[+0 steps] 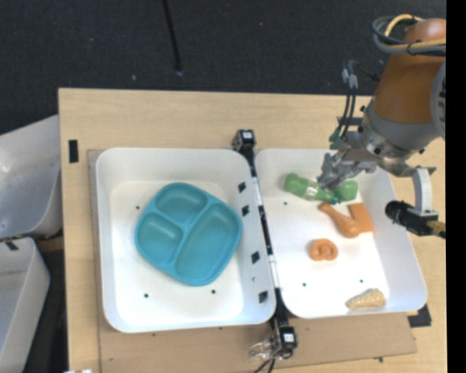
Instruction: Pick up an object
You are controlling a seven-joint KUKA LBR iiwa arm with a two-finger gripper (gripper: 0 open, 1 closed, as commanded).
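Note:
In the right bin (pixel 396 278) lie a green object (pixel 304 185), an orange carrot-like piece (pixel 348 218), a small orange ring (pixel 323 249) and a tan crumbly piece (pixel 366 299). My gripper (pixel 334 179) hangs low over the right end of the green object, near the top of the bin. The arm's orange band and grey wrist rise behind it to the upper right. The gripper body hides part of the green object.
The left bin (pixel 116 286) holds a blue divided plate (pixel 188 233). A black divider with clips (pixel 256 208) runs between the two bins. The wooden bench (pixel 78 123) surrounds both; a white container stands off the left side.

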